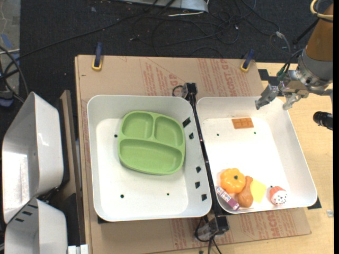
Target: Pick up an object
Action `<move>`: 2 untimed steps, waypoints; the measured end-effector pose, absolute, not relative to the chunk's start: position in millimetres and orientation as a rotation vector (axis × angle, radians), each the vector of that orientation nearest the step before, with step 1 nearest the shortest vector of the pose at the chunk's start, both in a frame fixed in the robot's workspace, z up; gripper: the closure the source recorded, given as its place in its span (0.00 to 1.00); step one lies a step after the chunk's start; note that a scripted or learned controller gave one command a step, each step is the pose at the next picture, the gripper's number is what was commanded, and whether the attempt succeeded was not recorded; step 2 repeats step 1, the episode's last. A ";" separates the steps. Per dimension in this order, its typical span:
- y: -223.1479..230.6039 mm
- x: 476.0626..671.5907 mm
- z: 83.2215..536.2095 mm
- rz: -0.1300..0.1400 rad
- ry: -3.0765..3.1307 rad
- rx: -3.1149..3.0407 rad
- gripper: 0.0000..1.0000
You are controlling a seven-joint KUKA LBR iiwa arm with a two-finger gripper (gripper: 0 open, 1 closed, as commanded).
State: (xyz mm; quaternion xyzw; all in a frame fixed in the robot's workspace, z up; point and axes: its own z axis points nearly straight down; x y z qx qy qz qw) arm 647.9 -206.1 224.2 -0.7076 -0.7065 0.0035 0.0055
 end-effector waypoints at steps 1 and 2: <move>-205.4 650.8 233.0 0.000 -2.224 -2.220 0.00; -205.4 650.8 233.0 0.000 -2.224 -2.220 0.00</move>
